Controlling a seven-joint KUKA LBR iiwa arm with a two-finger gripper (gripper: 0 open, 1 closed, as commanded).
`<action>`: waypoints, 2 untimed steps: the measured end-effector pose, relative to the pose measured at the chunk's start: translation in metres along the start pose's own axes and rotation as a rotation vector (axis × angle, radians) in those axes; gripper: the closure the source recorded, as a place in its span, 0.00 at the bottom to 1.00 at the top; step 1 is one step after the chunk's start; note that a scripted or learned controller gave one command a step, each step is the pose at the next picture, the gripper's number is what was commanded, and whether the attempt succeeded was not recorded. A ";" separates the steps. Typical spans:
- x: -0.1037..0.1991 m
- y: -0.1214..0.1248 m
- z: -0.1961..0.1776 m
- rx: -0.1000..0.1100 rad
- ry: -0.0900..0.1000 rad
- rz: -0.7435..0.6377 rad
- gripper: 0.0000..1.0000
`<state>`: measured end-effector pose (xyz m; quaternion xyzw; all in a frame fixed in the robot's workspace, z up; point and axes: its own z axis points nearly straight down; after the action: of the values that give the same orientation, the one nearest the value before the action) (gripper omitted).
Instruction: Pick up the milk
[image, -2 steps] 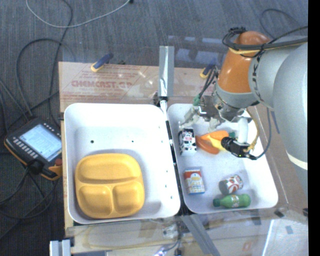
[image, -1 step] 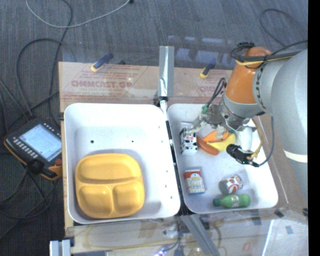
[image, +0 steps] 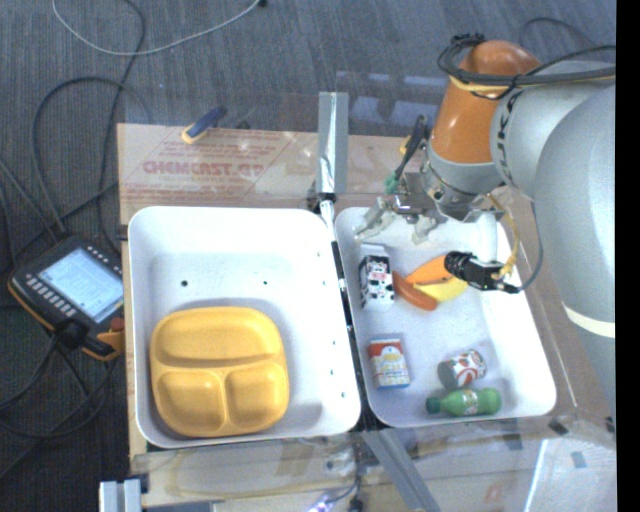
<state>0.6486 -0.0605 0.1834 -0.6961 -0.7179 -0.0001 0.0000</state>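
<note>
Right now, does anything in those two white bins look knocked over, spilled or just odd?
Nothing is spilled or broken. In the right bin, the green bottle and the can lie on their sides, as does the milk carton near the gripper. The yellow tray sits flat in the left bin.

Two bins are sitting side by side on the bench.

A tray (image: 220, 370) is lying in the near part of the left bin (image: 160, 235). In the right bin (image: 530, 350), the milk (image: 376, 279) is standing by the left wall, toward the back. The gripper (image: 402, 222) is hanging just behind it. A banana (image: 432, 283) is lying right of the milk. A small box (image: 389, 362) is sitting in front of the milk. A can (image: 462, 369) is lying right of the box, and a bottle (image: 463, 402) is lying just in front of the can. A handheld screen (image: 70, 290) is resting on the floor, left of the bench.
</note>
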 end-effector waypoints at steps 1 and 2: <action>-0.032 -0.077 0.080 0.001 0.000 0.050 0.00; -0.031 -0.077 0.071 0.002 0.002 0.049 1.00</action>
<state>0.5731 -0.0939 0.1124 -0.7134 -0.7008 0.0003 0.0014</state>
